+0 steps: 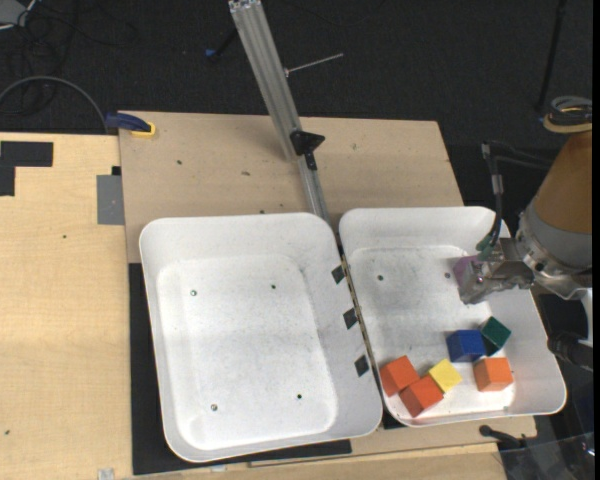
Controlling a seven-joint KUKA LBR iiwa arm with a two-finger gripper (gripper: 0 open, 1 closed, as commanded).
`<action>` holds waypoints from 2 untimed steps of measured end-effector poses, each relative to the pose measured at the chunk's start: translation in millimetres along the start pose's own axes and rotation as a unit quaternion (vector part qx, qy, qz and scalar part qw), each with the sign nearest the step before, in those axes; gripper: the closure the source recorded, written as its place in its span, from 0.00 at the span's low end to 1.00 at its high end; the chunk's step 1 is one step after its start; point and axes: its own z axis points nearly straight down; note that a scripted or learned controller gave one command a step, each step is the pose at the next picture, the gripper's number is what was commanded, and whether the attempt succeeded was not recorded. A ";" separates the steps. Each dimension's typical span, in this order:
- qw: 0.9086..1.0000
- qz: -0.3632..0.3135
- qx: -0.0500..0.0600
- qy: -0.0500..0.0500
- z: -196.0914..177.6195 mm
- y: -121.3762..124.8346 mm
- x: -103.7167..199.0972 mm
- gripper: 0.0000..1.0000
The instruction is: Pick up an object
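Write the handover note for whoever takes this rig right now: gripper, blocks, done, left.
Gripper: low over the right bin, upper right part; there is something purplish at its tip, too blurred to call a grasp.
Blocks: all in the right bin's lower part. Blue block and green block touching; orange block, yellow block, two red-orange blocks near the front rim.
Done: no confirmed pick.
Left: grasp one and lift it.

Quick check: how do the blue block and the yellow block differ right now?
The blue block is dark blue and looks slightly larger; the yellow block is bright yellow and looks smaller. The blue one sits against the green block, closer to the hand; the yellow one lies nearer the bin's front edge, beside a red block. Both are cubes lying in the right bin.
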 end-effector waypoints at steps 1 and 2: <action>1.000 0.000 0.000 0.000 0.5 -0.1 0.0 0.00; 1.000 0.000 0.000 0.000 0.4 -0.1 0.0 0.00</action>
